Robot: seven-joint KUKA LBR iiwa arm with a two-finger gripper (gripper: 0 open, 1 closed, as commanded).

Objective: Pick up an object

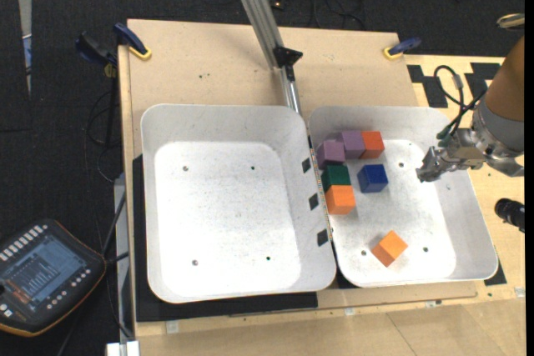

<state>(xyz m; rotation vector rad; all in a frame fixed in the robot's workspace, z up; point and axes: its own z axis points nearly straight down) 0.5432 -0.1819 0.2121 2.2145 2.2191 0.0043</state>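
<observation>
We see the blocks lying in the right bin (pixel 467 204): two purple blocks (pixel 343 147) and an orange-red block (pixel 372 143) bunched together near the bin's far left corner, a green block (pixel 336 175) just in front of them with an orange block (pixel 340 199) touching its near side, a blue block (pixel 373 178) just beside the green one, and a second orange block (pixel 389 248) well apart toward the near edge. The claw (pixel 430 167) hangs over the right side of that bin, near no block, and nothing sits between its fingers; they look drawn together, though at this size and slant we cannot tell for sure. The left bin (pixel 167 146) is speckled white. Both bins rest on a pale wooden table (pixel 217 62) with blue clamps (pixel 129 37) at its far corners, over dark flooring strewn with cables. A metal pole (pixel 259 4) slants in from the top. A pendant (pixel 42 275) lies at lower left, and the arm (pixel 505 108) is cut off by the right edge.
</observation>
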